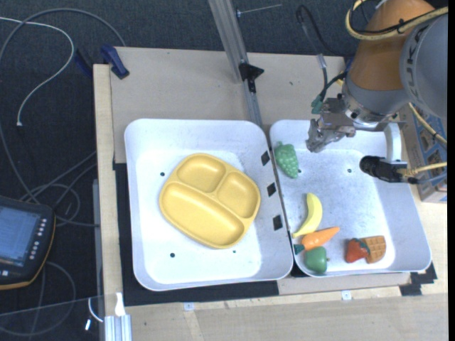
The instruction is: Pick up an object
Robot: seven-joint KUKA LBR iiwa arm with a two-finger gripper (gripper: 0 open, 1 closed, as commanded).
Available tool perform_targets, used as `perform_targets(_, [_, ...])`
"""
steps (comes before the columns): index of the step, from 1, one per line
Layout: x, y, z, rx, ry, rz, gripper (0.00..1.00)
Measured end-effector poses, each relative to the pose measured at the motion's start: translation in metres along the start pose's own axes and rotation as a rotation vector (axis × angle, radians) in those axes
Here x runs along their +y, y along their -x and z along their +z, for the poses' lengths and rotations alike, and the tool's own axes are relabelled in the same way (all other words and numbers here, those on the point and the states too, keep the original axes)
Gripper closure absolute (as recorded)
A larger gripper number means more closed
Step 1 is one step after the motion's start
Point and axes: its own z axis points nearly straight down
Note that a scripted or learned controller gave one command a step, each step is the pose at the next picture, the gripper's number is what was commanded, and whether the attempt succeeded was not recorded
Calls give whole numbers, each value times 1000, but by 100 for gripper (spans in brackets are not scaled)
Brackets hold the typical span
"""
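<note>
The right bin [398, 212] holds a bunch of green grapes [287, 159] near its upper left corner. A yellow banana [310, 214] lies lower down, with an orange carrot [320, 236] and a green pepper [316, 261] below it. A red and orange toy [365, 249] sits at the lower right. My gripper [318, 141] hangs over the upper part of the right bin, a little right of and above the grapes, with nothing seen between its fingers.
The left bin [146, 190] bears a yellow divided plate [210, 199]. A metal post [231, 30] rises behind the bins. Black clips [271, 188] mark the seam between the bins. Cables and a tablet [21, 240] lie off the bench at left.
</note>
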Motion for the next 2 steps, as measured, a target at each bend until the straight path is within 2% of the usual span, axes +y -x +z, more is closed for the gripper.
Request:
perform_targets(1, [-13, -57, 4, 1, 0, 0, 100])
perform_targets(2, [-15, -105, 2, 0, 2, 0, 100])
